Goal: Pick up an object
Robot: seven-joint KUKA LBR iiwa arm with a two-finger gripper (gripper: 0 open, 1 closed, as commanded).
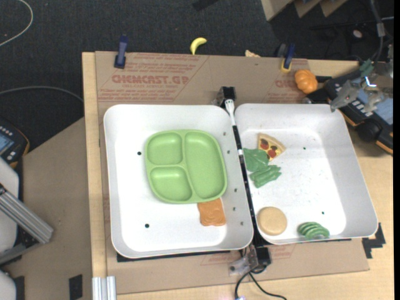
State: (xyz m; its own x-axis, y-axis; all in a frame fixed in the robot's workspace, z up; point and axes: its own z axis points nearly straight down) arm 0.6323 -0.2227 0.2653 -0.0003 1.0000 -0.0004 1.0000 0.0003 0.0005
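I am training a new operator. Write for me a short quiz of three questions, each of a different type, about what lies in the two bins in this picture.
1. True or false: the green divided plate lies in the right bin.
2. Multiple choice: which item lies nearest the right bin's front right corner? A) pizza slice B) round tan cookie C) green striped piece
3. Short answer: what touches the plate's front edge in the left bin?

Key
1. False; it lies in the left bin.
2. C
3. The orange piece, partly tucked under the plate.
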